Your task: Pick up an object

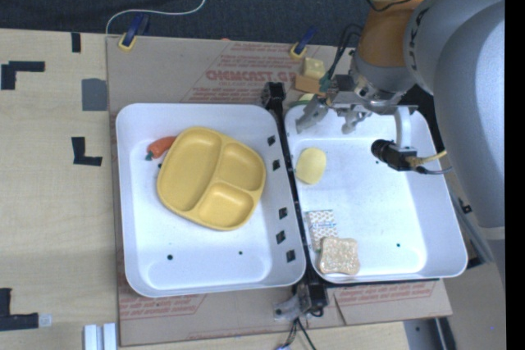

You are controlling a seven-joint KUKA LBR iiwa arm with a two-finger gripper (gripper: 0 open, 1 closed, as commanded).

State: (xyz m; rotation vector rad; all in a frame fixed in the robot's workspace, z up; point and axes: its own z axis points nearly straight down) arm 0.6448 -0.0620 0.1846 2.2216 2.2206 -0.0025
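My gripper (330, 120) hangs over the far edge of the right bin (410, 209), open, with nothing between its fingers. A pale yellow rounded object (311, 165) lies in that bin just below and left of the gripper, apart from it. Nearer the front left corner of the same bin lie a small patterned packet (321, 222) and a tan bread-like slice (339, 255). In the left bin (143, 250) sits a yellow divided plate (212, 178), with an orange carrot-like piece (162, 146) partly tucked under its far left edge.
The grey arm (459, 61) with its orange band covers the right bin's far right corner. A black cable end (392, 153) hangs over the bin. A black divider (283, 176) runs between the bins. Blue clamps (131, 33) hold the cardboard base.
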